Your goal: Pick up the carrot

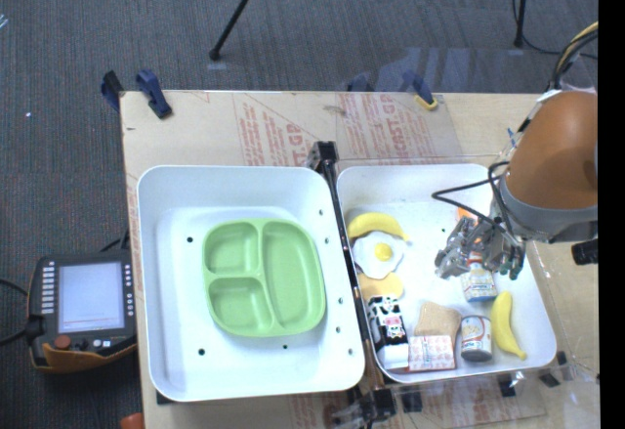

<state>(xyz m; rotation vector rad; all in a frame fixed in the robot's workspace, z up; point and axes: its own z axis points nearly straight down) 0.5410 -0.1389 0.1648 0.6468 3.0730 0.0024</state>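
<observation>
While the grey arm with its orange-brown band (552, 163) reaches in from the right, I see its two-finger gripper (479, 259) low over the right shallow white bin (430, 173), toward that bin's right side. From this angle it is a tangle of metal and cable, and I cannot tell whether it is spread or closed, or whether anything sits in it.

The only carrot-like thing I can make out is a small orange sliver (467, 214) just above the gripper, partly hidden by the cables. I cannot say for sure that it is the carrot.

Just below the gripper stands a small white-and-blue carton (479, 288). Near it are a yellow toy banana (506, 322) and a short grey tin can (476, 337). Further left lie a tan bread slice (438, 320), a pink-and-white packet (431, 353), a black-and-white milk carton (389, 320), a white fried egg with a yellow yolk (378, 254), and a second curved yellow banana (376, 225) touching the egg's top edge.

The left white bin (166, 222) holds a light green divided plastic plate (264, 278).
</observation>
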